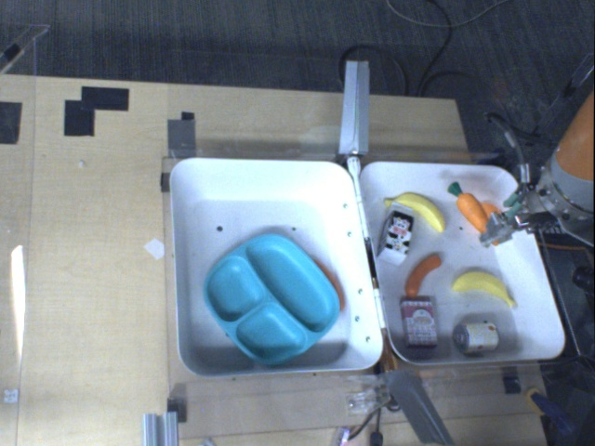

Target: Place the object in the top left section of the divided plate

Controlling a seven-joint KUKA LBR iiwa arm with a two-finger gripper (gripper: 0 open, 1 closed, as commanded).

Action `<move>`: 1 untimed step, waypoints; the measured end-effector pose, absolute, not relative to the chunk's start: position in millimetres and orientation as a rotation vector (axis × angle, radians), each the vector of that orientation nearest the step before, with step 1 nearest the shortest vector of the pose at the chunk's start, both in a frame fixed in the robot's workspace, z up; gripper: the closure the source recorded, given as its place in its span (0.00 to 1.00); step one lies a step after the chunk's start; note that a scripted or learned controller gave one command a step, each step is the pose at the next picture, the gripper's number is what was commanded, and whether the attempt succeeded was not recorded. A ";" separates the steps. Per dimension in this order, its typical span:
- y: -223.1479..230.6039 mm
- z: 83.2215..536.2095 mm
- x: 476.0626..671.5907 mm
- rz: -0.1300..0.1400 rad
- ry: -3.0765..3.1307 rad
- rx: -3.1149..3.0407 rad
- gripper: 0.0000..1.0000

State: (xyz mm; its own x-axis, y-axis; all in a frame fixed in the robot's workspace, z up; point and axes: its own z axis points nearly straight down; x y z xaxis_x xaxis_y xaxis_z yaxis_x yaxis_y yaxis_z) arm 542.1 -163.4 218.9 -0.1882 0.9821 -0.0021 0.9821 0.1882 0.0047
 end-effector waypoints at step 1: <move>-161.3 89.0 514.8 0.009 2.502 1.879 1.00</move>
